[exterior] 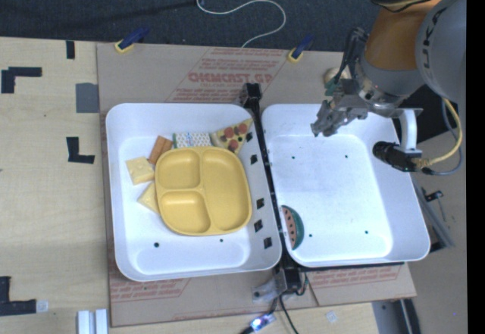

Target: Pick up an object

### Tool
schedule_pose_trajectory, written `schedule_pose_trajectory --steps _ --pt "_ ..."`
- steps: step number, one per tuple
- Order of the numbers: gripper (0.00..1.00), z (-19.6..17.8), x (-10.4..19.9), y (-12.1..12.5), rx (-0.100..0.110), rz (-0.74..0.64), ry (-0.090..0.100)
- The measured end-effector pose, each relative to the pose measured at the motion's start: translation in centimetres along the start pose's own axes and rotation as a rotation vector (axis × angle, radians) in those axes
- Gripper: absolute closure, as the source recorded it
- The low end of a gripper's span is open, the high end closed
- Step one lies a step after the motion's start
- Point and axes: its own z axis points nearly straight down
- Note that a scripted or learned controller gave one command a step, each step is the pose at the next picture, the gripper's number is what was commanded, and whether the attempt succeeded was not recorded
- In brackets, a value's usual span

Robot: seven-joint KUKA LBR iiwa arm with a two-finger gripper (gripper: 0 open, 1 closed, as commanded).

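Here the hand (pixel 327 122) hangs over the far end of the right bin (pixel 394 238), near its back rim, and whether it is open or closed cannot be told from this angle; nothing is seen held in it. That spot makes sense as a waiting or approach pose, since the floor of the bin below it is bare white and gives nothing to grasp.

The nearest candidate for picking is a small watermelon slice (pixel 292 225), lying against the left wall of the same bin at its near end, well apart from the hand. Its place tight to the wall would likely make a clean grip awkward.

The left bin (pixel 121 196) carries most of the objects. A yellow divided plate (pixel 203 190) lies flat in its middle, and several small pieces, among them a pale cracker (pixel 139 170) and a brown block (pixel 160 148), sit crowded around or partly under its far and left edges. The plate covers some of them and would hinder reaching them.

A white cable (pixel 242 8) trails over the dark floor beyond the desk (pixel 45 196).
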Motion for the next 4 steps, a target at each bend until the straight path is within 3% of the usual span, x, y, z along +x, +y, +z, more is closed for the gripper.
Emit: schedule_pose_trajectory --steps 3,4 --pt "1.00 -0.2 -0.3 0.8 -0.002 0.000 0.000" --pt "1.00 1.4 -0.8 1.2 -0.001 0.002 -0.002"
